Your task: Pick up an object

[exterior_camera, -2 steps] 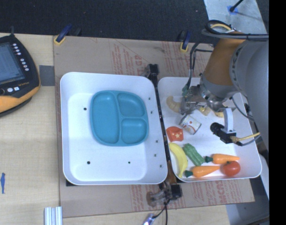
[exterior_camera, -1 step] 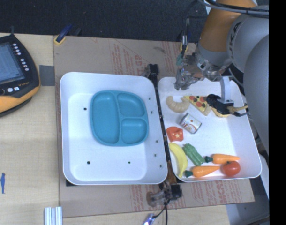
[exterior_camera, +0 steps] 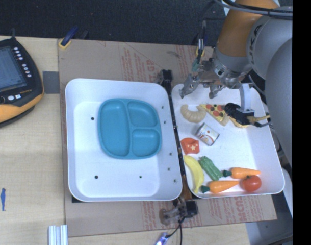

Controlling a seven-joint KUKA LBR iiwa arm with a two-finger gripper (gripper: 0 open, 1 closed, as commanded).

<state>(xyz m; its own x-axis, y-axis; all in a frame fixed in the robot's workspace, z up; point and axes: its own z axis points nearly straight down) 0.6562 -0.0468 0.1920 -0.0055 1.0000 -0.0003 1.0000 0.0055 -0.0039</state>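
Gripper, fingers spread and holding nothing, is hovering above the croissant in the right bin.

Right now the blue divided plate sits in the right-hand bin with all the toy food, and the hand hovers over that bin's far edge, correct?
Not quite. The camera view shows the blue divided plate alone in the left bin. The toy food lies in the right bin, and the hand hovers over that bin's far edge.
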